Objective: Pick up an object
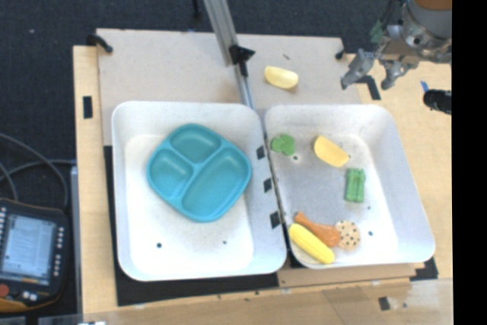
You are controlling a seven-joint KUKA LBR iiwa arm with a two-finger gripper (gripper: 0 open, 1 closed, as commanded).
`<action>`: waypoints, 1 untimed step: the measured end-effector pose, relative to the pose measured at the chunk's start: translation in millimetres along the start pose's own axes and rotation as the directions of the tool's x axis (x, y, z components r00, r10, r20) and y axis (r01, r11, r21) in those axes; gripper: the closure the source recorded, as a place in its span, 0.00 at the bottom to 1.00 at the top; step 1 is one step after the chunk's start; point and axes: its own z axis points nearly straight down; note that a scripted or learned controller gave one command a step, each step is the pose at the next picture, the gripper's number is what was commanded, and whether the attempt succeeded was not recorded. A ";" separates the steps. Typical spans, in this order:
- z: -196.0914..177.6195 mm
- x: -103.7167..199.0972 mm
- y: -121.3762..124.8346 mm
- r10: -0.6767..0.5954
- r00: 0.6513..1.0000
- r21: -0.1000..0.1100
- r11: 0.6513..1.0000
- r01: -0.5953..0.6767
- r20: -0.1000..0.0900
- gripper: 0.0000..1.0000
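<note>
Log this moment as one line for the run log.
gripper: open, holding nothing, above bench beyond right bin | blue plate: left bin | yellow piece: on bench outside bins | pick: not yet done

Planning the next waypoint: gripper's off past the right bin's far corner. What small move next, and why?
Probably bring the gripper toward the camera and down over the right bin. Its fingers look open with nothing between them, and the closest bin item is the yellow wedge, lying apart from the green block.

Metal post [217,4] slants over the bins' divide.
</note>
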 end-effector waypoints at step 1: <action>-0.1 -0.7 -0.2 0.000 1.000 0.001 1.000 0.000 0.002 0.00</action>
